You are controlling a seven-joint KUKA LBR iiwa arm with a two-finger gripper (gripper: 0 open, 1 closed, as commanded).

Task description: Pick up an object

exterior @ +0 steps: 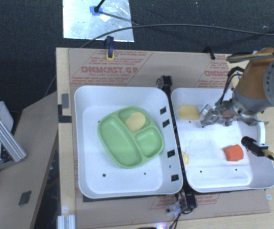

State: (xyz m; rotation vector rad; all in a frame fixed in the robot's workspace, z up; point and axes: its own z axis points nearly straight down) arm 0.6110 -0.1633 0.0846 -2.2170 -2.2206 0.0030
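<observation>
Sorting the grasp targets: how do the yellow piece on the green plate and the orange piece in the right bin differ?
The yellow piece is rounded and pale; the orange piece is blockier and bright. The yellow piece sits in a compartment of the green plate in the left bin; the orange piece lies directly on the right bin's floor. Both are small.

I see the left bin (87, 142) lying on a brown board (127, 63). Behind the board, a shiny foil sheet (96, 13) lies on dark carpet, and a blue-and-yellow clamp (110, 47) grips the board's far edge.
</observation>
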